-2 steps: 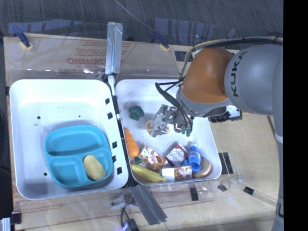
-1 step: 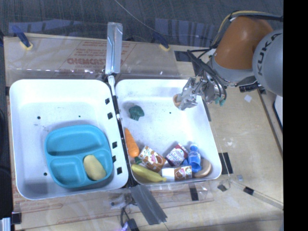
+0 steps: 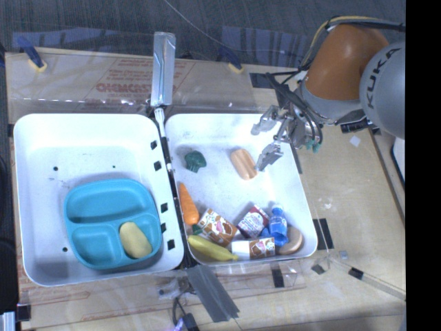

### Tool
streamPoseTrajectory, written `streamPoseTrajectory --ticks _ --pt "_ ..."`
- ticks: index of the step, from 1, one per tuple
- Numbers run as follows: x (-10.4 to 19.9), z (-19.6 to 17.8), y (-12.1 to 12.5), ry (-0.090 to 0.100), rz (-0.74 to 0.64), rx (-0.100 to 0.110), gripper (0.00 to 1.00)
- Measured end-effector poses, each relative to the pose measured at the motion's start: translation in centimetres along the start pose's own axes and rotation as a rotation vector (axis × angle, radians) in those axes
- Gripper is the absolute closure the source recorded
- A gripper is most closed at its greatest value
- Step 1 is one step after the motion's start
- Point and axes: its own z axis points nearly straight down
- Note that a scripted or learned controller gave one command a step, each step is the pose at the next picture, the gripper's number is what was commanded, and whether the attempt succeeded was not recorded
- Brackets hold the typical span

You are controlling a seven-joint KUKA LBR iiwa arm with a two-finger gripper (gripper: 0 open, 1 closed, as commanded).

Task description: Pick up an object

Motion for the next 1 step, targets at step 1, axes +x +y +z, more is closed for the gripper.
streamPoseTrajectory --ticks 1 --pt "-1.87 3.36 0.46 0.001 0.275 0.0 0.0"
